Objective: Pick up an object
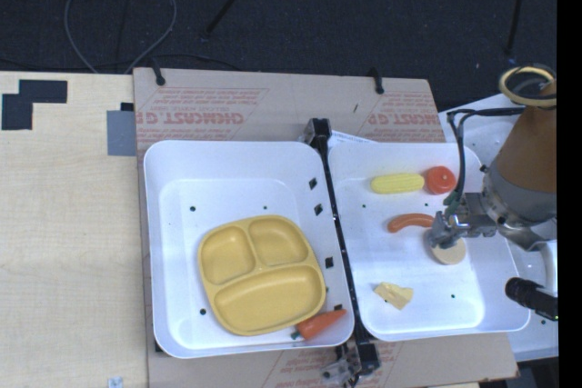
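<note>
The yellow divided plate (261, 273) lay in the left bin (173, 195), with a carrot (320, 323) touching its lower right rim. To the plate's right, in the right bin (473, 309), were a corn cob (397, 184), a red round piece (441, 179), an orange sausage (409, 222) and a pale cheese wedge (395, 294). The gripper (443, 234) was low over a tan disc (449, 251), well right of the plate.

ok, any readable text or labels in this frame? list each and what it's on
"CHEMCAST, G..." in red, printed upside down and mirrored, on the brown board behind the left bin; reading is uncertain.
The same red print repeats on the board behind the right bin, partly cut off.
More red print at the board's front edge is too blurred to read.
</note>
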Motion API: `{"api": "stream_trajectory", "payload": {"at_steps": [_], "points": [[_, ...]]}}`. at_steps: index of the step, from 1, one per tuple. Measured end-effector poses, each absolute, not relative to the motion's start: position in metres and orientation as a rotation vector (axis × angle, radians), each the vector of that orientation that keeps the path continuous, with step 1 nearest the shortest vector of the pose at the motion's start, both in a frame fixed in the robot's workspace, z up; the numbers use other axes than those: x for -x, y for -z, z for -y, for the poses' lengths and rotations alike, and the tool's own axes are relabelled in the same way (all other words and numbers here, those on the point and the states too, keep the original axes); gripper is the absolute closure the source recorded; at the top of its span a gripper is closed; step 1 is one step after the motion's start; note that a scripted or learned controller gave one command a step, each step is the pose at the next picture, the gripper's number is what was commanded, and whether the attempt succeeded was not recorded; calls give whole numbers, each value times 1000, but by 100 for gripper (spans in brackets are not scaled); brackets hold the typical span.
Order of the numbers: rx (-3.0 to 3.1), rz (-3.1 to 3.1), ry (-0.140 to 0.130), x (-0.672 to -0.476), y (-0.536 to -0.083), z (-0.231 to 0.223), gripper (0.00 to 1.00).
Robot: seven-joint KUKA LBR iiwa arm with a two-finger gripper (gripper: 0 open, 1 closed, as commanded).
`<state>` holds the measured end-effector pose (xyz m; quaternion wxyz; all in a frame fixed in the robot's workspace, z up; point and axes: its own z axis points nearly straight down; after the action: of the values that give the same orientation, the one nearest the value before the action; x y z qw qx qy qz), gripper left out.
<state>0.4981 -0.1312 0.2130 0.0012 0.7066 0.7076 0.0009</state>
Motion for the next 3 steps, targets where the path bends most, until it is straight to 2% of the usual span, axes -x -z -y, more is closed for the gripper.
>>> {"api": "stream_trajectory", "payload": {"at_steps": [1,2,3], "points": [[-2220,-2229,0,-504,-205,83,100],[-2218,-2229,-1,-510,-216,37,100],[-2219,-2230,2,-509,-216,-13,100]]}}
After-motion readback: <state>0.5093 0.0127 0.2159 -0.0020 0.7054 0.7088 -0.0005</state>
